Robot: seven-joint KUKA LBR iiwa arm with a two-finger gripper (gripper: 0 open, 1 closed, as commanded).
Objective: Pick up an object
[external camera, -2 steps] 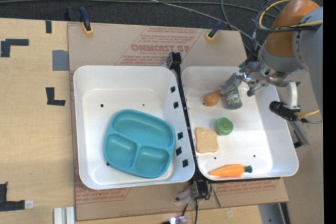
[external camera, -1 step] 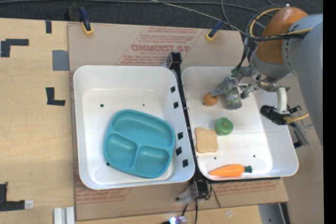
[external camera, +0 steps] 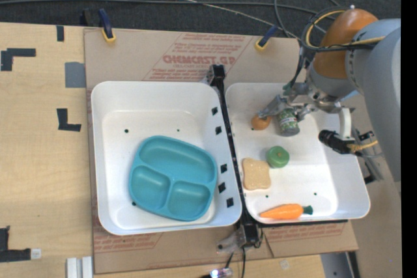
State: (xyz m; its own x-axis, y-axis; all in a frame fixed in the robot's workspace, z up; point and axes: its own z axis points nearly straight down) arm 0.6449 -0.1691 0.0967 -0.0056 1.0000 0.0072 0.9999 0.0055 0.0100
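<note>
The object to be picked up was not specified; the nearest candidates lay in the right-hand shallow white plastic bin (external camera: pixel 339 202). The two-finger gripper (external camera: pixel 287 115) hung low over the far part of that bin. A small round orange-brown item (external camera: pixel 260 122) lay just to the camera-left of the jaws, close to or touching the near finger. Whether it sat between the jaws could not be determined, and the opening of the jaws could not be read from the view. A grey cylindrical part (external camera: pixel 287 124) showed directly below the wrist; it could not be told whether this was a separate object or part of the tool.

Other objects lay nearer the camera than the jaws: a green round toy with a stem (external camera: pixel 277 157), a tan slice-shaped block (external camera: pixel 256 174) beside it, and an orange plastic carrot with a green top (external camera: pixel 285 211) at the near wall. A teal compartmented plastic tray (external camera: pixel 172 177) occupied the left-hand white bin (external camera: pixel 104 101), well apart from the jaws. Both bins rested on the cardboard-covered worktop (external camera: pixel 195 55).

Judged step: final approach or closure on the orange-brown item. No grasp was confirmed. The next move would call for centring the jaws over the item, closing fully, then a vertical lift clear of the bin wall.
</note>
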